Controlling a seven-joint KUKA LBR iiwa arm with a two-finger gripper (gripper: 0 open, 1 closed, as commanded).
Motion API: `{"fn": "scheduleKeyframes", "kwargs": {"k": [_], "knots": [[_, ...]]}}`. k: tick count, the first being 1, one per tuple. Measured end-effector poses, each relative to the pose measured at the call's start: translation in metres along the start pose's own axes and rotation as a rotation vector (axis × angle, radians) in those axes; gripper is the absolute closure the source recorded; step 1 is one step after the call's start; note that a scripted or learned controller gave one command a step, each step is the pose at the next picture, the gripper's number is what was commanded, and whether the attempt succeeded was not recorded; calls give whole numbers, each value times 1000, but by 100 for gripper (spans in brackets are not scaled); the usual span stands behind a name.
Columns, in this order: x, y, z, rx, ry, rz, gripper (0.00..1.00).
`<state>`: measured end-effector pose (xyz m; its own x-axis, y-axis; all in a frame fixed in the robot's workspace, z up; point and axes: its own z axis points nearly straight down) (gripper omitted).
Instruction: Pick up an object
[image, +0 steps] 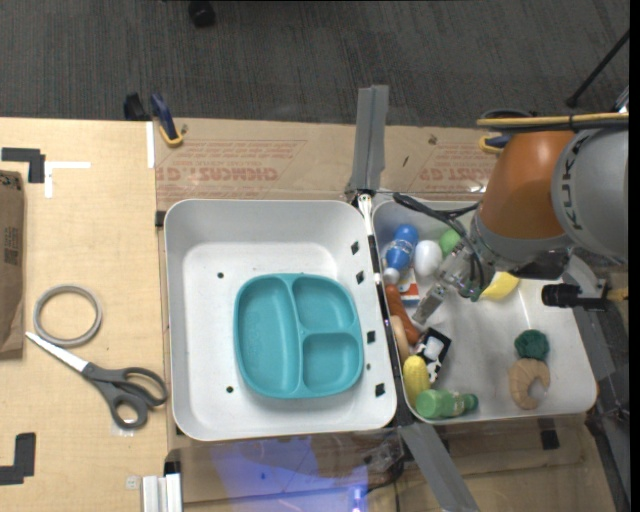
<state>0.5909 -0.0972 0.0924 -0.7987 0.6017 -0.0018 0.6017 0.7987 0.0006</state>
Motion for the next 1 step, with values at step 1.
{"fn": "scheduleKeyframes", "kwargs": {"k": [1], "knots": [[-47, 8, 0, 0, -2, 205, 0]]}}
